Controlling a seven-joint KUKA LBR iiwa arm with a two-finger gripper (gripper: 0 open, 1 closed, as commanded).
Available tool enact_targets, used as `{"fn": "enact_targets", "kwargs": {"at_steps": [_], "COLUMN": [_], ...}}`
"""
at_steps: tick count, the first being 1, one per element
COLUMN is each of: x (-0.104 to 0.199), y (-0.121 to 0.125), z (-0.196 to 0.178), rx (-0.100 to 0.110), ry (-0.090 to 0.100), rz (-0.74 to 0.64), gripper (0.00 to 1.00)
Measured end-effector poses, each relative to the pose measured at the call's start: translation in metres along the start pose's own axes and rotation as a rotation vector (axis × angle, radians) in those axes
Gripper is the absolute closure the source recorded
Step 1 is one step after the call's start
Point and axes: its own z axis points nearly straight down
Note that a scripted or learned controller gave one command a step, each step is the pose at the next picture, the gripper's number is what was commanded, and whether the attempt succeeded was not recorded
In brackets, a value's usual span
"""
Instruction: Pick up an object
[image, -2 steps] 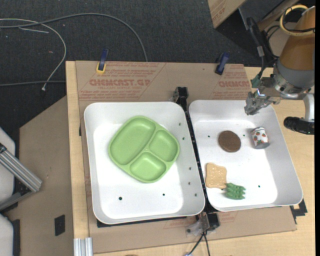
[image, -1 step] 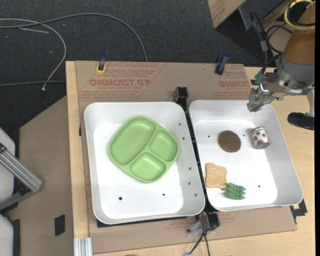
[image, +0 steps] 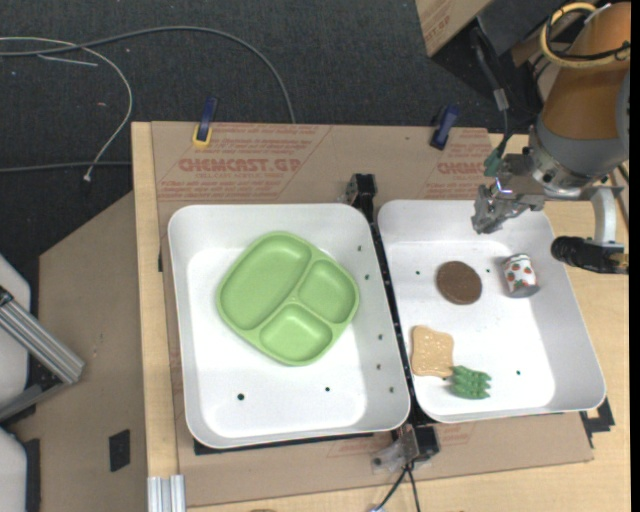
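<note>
Your tool (image: 492, 217) hangs over the far edge of the right bin (image: 570, 390); you cannot tell its state. In that bin lie a brown disc (image: 459, 282), a red-and-white object (image: 518, 275), a cracker (image: 432, 351) and a green piece (image: 470, 382).

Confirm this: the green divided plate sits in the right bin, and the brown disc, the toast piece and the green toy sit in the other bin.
Wrong bin. The camera view shows the green divided plate in the left bin; the brown disc, toast piece and green toy sit in the other bin.

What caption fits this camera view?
Gripper over right bin's far edge; brown disc below.
</note>
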Motion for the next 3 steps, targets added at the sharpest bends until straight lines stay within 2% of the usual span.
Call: {"fn": "enact_targets", "kwargs": {"at_steps": [1,3], "x": [0.05,0.156], "y": [-0.007,-0.047], "z": [-0.002,-0.013], "rx": [0.0,0.001], "ry": [0.0,0.001], "rz": [-0.001,-0.003], "gripper": [1.0,1.0]}}
